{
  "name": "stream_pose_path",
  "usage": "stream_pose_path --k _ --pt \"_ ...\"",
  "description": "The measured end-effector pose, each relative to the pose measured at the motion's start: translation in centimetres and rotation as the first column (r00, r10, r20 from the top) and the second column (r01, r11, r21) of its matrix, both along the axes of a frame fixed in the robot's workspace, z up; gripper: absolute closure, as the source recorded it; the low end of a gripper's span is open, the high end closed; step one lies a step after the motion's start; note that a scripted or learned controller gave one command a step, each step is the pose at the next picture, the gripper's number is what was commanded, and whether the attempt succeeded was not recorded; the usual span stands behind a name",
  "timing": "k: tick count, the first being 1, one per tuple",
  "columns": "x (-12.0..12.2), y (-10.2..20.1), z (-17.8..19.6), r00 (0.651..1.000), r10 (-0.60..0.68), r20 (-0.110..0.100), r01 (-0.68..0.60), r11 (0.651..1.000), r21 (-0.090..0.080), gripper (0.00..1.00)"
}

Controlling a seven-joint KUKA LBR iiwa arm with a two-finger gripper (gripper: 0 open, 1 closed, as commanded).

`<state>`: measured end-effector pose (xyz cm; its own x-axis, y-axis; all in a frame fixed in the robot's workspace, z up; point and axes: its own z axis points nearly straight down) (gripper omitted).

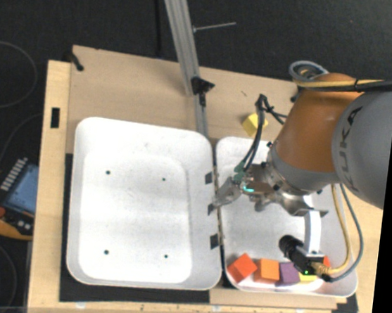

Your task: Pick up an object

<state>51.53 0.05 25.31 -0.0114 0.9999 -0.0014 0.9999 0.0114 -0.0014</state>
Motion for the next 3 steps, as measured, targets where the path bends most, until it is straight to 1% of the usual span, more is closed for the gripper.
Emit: stream_pose_path --k 1,2,3 --pt "0.0 0.0 0.0 1.000 -0.003 -0.001 0.003 1.000 0.000 0.00" --pt "-3.2 1.9 2.5 1.000 -0.006 0.002 0.006 1.000 0.003 0.00" --pt "-3.1 1.7 2.3 1.000 -0.007 0.000 0.007 1.000 0.001 0.00"
